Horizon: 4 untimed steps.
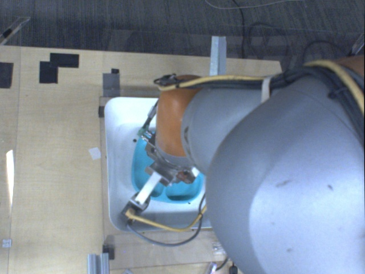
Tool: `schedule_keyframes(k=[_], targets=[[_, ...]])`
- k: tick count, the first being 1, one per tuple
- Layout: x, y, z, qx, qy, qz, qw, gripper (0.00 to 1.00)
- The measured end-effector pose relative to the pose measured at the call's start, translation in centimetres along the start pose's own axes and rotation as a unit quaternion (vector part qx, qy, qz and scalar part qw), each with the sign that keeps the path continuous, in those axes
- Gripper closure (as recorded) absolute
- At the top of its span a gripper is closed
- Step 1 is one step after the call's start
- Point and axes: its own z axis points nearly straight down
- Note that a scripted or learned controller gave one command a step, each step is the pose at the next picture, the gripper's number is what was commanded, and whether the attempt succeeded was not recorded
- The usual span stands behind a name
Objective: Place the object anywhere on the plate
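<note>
1. Blue marks the plate (138, 167), which lies inside the white bin (116, 153) on the pale wooden surface (51, 170). It sits closer to the bin's near edge than to its far one. Bare white floor shows along the bin's left edge and in its far-left corner.
2. Coming in over the bin's right edge, the grey arm (274, 170) carries its orange band (171, 124) above the far part of the plate. The pincer (169, 173) hangs low over the plate's middle.
3. Whether the pincer is spread, pressed together or pinching something, I cannot tell, because the wrist covers it.
4. I cannot tell where the object is either. Nothing loose lies on the bare parts of the plate or on the bin floor, so it is probably under the wrist.
5. Judging by the arm's low position over the plate, the placing step is in hand.
6. If the object is held, the next move calls for a release well inside the plate's rim. A straight lift should follow, so that nothing is dragged off.
7. As for contents, the plate is what I can make out in the bin.
</note>
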Motion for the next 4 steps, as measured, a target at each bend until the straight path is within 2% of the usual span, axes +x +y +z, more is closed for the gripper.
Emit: schedule_keyframes(k=[1,2,3,4], targets=[[2.7,4.7,-3.8,-0.001,0.0,-0.237,0.9716,1.0],[1.0,-0.8,-8.0,-0.001,0.0,-0.311,0.9506,1.0],[1.0,-0.7,-4.7,0.0,0.0,-0.439,0.8986,1.0],[2.1,6.5,0.0,0.0,0.0,-0.31,0.9507,1.0]])
